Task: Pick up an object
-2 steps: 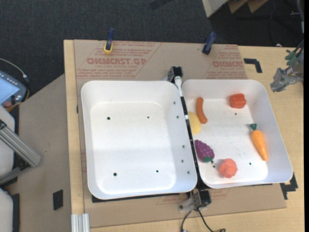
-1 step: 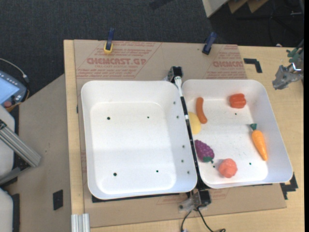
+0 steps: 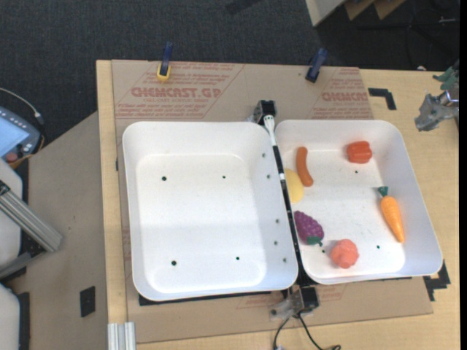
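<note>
The right white bin (image 3: 408,195) holds several toy foods. An orange sausage (image 3: 303,166) lies near its left wall, with a yellow piece (image 3: 293,186) just below it. A red pepper (image 3: 358,152) sits toward the back and a carrot (image 3: 392,217) lies along the right side. Purple grapes (image 3: 309,227) and a pinkish-red fruit (image 3: 344,253) sit near the front. My gripper (image 3: 436,109) shows as a grey shape at the right edge, outside the bin and beyond its back right corner, away from every object.
The left white bin (image 3: 139,195) stands beside the right one, and a black divider strip (image 3: 279,181) runs between them. Both rest on a brown cardboard sheet (image 3: 219,86) held by clamps (image 3: 165,63) at the back. Cables trail off the front edge.
</note>
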Controlling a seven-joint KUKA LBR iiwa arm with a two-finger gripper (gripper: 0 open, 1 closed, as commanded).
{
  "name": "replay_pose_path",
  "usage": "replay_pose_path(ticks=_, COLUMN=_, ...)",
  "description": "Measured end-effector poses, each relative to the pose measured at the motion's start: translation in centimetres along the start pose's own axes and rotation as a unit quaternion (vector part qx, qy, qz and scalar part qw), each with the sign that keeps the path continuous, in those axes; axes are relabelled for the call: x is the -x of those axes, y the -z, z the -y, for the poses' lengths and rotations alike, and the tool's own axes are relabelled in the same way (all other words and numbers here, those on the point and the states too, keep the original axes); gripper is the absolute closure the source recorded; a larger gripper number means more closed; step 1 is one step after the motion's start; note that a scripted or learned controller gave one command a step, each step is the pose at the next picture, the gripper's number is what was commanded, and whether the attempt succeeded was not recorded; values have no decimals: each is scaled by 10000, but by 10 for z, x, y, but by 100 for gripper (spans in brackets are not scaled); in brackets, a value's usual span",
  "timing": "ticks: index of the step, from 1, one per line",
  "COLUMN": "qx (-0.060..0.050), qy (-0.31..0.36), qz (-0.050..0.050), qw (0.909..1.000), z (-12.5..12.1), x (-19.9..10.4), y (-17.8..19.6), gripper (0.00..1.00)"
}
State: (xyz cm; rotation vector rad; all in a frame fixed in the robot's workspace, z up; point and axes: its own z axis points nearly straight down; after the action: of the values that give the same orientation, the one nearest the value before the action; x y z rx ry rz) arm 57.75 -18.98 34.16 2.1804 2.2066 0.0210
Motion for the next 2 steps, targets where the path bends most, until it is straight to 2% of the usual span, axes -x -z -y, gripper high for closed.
replay_pose_path(ticks=2, qx=37, qy=10, qz=21, qw=10000, z=-2, x=1, y=21, gripper=100)
